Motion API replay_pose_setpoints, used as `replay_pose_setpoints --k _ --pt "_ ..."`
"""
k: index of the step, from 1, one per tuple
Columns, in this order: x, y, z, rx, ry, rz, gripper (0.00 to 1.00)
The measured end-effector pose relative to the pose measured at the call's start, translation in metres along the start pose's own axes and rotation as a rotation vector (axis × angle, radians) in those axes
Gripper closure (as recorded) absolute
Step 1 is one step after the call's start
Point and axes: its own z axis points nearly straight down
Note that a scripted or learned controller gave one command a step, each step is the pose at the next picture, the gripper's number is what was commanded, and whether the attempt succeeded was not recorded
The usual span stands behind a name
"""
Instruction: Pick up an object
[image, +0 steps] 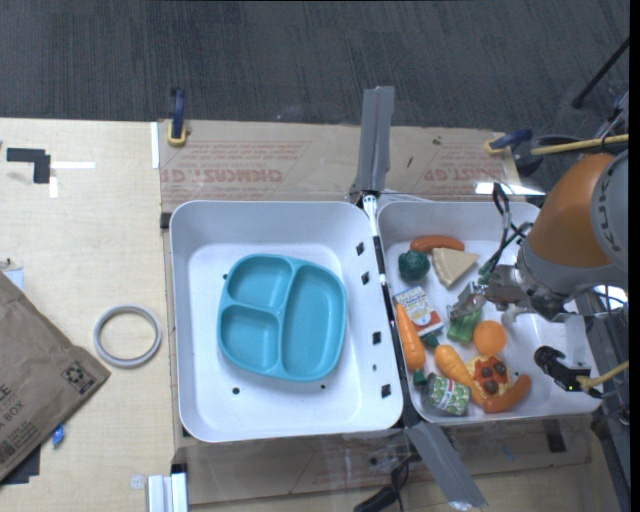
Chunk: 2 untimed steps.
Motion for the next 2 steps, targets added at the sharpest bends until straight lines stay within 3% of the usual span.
replay_pose_setpoints --k 1,2 --pt "-0.001 0.0 -0.008 0.002 0.0 0.002 1.0" --pt "0.06 0.007 -0.1 -0.001 -0.001 0.045 1.0"
